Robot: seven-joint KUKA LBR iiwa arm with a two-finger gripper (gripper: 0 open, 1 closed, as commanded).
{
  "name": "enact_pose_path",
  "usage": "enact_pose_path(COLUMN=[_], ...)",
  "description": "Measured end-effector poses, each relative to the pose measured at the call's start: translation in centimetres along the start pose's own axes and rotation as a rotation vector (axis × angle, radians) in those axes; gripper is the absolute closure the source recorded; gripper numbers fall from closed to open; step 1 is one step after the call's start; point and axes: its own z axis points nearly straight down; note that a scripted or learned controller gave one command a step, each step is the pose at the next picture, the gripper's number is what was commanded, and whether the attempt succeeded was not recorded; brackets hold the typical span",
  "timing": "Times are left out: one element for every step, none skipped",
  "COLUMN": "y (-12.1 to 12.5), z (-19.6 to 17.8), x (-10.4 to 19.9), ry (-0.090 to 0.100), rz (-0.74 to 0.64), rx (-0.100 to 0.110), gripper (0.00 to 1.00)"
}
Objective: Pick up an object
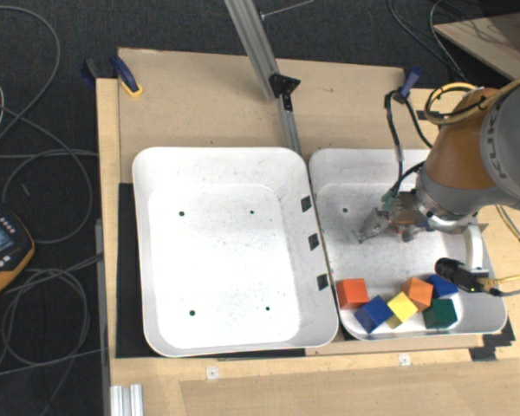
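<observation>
The bench (217, 94) carries the left bin (221, 250) and, touching it, the right bin (347, 176). Above the right bin's middle hangs the tool (383, 225), fingers spread apart, holding nothing. Near that bin's front edge cluster an orange block (353, 292), blue block (373, 313), yellow block (402, 306) and green block (439, 315).

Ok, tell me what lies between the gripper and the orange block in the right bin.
In the camera view, bare white bin floor separates the gripper from the orange block; no other object sits on that stretch.
</observation>
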Motion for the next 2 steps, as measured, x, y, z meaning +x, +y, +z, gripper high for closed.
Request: enact_pose_path(y=[0.1,0.5], z=[-1.2,-5.6], x=[0.0,0.3], ry=[0.000,-0.003], rz=[0.000,-0.002], rx=[-0.004,-0.010], gripper=[1.00,1.00])
